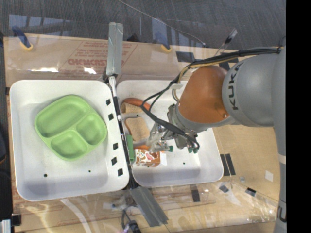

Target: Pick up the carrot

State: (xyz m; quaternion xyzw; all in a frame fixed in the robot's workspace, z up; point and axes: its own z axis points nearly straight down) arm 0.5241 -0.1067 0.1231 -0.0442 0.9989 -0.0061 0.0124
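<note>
1. Camera view: the carrot point(134, 102) lies in the right bin point(209, 164) toward its 11 o'clock corner, beside a tan slab point(138, 126)
2. The end effector point(156, 142) hangs at the carrot's 5 o'clock, above a printed packet point(146, 158); whether it is released or clenched I cannot tell
3. Likely light, stiff, smooth and tapered
4. Best taken across its thick middle, since the bin wall crowds one side

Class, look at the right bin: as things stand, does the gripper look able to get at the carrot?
Probably yes. The carrot lies uncovered by the right bin's far left corner, and the gripper hangs nearby in that bin; the close wall might hamper it.
</note>
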